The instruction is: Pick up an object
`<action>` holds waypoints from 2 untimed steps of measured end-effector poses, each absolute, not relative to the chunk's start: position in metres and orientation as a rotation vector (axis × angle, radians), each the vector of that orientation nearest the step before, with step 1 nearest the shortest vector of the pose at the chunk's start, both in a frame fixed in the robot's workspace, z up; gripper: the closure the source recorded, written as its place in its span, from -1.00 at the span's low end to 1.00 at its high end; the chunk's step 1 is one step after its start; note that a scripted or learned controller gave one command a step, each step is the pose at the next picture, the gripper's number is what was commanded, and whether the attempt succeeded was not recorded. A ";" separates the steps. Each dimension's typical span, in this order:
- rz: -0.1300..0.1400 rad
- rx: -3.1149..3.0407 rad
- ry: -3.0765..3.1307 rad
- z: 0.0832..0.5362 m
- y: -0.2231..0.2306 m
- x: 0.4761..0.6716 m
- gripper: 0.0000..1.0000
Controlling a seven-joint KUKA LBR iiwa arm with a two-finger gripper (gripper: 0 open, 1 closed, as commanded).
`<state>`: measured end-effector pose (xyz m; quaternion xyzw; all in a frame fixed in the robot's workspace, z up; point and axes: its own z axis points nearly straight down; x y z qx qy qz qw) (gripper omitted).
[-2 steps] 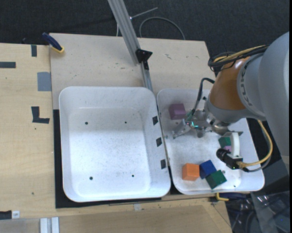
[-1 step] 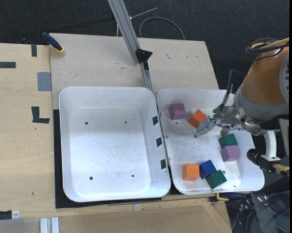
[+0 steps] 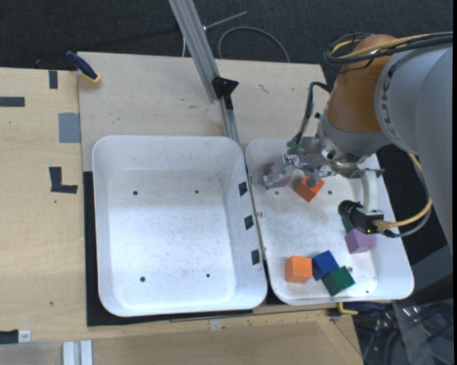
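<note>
L bin: bare floor. R bin: gripper low at far end, directly over red block, possibly touching; finger spread not discernible. Near end: orange cube, blue block, green block clustered. Purple block by R wall.

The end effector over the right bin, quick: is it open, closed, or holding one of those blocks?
End effector: cannot be told; it sits just above an orange-red block in the right bin.
</note>
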<state>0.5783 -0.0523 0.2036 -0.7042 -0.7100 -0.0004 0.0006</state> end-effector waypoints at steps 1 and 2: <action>0.005 -2.223 -2.221 0.191 -0.083 0.588 -1.00; -0.003 -2.210 -2.230 0.191 -0.007 0.613 -1.00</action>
